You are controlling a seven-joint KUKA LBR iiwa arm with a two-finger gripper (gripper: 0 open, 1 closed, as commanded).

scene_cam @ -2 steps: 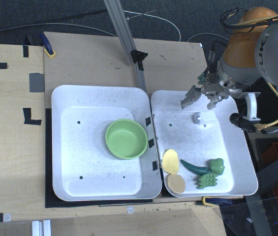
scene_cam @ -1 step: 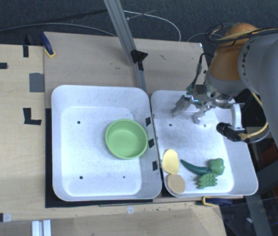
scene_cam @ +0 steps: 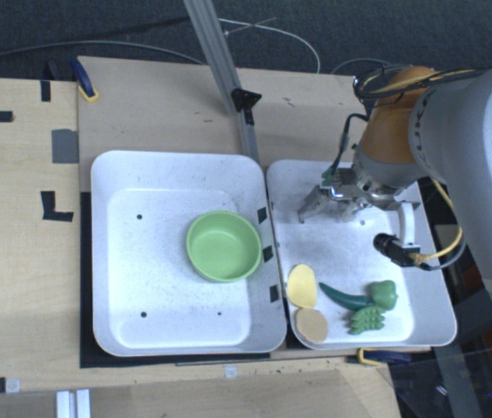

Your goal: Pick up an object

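My gripper [scene_cam: 322, 202] hangs over the upper part of the right bin [scene_cam: 428, 320], its fingers [scene_cam: 306, 210] spread apart and pointing left with nothing between them. Below it, along the bin's front, lie a yellow piece [scene_cam: 301, 285], a tan round piece [scene_cam: 312, 325], a dark green pepper-like piece [scene_cam: 343, 296] with a green lump [scene_cam: 384, 293] at its end, and a bumpy green piece [scene_cam: 367, 320]. A green bowl [scene_cam: 223, 246] sits in the left bin [scene_cam: 124, 259].
A grey slanted pole [scene_cam: 219, 55] runs from the top down to the bins' shared back edge. The arm's orange band [scene_cam: 394, 124] and cables [scene_cam: 420, 252] crowd the right bin's right side. Blue-yellow clamp [scene_cam: 84, 81] at the bench's back left.
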